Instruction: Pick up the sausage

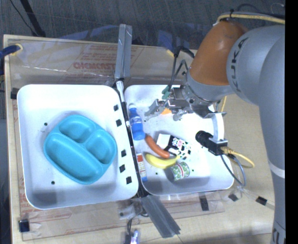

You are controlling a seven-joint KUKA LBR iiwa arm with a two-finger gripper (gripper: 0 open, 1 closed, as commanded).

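The left bin (32, 98) holds a blue divided plate (79, 148) with three compartments, lying flat near its middle; the right bin (209, 179) holds several small things close together; a blue bottle (136, 124) lies along its left wall; a yellow banana (160, 160) rests near the front, with a green-patterned can (179, 171) just beside it on the right; a black-and-white patterned box (179, 146) sits just behind the can.

Dark grey carpeted floor (88, 6) behind the bench w/ black cables (24, 6) trailing across it. Light wooden bench top (250, 222) covered in clear plastic sheeting (62, 55), red print showing thru. Even overhead light, soft shadows.
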